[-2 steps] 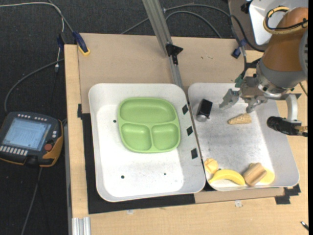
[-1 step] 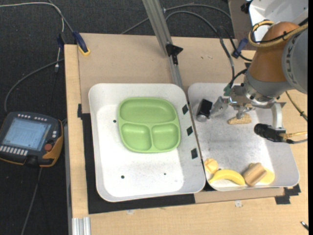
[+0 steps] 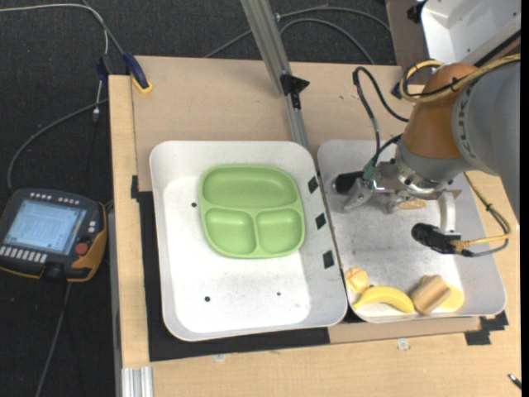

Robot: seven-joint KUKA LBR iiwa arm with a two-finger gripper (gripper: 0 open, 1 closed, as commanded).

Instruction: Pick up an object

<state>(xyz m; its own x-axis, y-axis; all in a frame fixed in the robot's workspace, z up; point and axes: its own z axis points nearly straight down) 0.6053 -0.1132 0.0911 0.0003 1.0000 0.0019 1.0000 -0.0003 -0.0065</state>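
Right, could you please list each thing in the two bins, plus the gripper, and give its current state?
Green divided plate: lying flat, right way up, in the left bin.
Banana: lying at the near edge of the right bin.
Tan block: resting against the banana.
Gripper: over the right bin's far half, holding nothing visible.

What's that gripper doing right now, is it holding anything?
Gripper: over the right bin, away from the banana and wooden block at the near edge. Open or closed cannot be told.
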